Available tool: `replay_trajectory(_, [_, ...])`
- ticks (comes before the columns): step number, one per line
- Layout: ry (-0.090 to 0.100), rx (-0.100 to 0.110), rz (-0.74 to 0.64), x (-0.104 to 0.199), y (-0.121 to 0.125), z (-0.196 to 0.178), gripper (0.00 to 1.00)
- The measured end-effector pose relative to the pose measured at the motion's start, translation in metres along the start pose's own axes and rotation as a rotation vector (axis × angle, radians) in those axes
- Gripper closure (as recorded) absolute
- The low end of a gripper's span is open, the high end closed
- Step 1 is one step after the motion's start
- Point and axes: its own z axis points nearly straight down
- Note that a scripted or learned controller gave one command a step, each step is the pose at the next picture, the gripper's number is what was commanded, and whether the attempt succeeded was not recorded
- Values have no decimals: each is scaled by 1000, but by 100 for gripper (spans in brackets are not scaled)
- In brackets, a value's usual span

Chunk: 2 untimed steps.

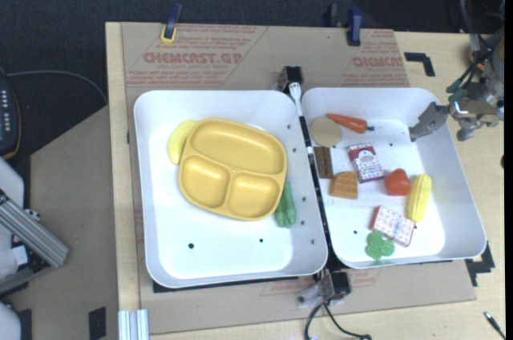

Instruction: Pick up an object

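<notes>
— Camera view: where was the grey two-finger gripper [446, 122]?
— At three o'clock, over the right shallow white bin's [469, 202] rim, fingers spread, nothing between them.
— And the objects?
— An orange plastic carrot [347, 122] lay at twelve o'clock in that bin, a yellow corn cob [418, 197] toward four.

The yellow three-compartment plastic tray [232, 168] covers most of a yellow banana-like piece [178, 140] at its upper left and part of a green leafy toy [285, 208] at its lower right; the grey arm [490, 86] is cut off by the right edge; print on the small red-and-white carton [366, 163] is too small to read.
</notes>
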Motion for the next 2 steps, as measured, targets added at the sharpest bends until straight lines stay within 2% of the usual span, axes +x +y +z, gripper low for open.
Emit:
replay_trajectory(1, [-3, -12, -3, 0, 2, -7, 0])
replay_trajectory(2, [-1, -7, -3, -3, 4, 37, 0])
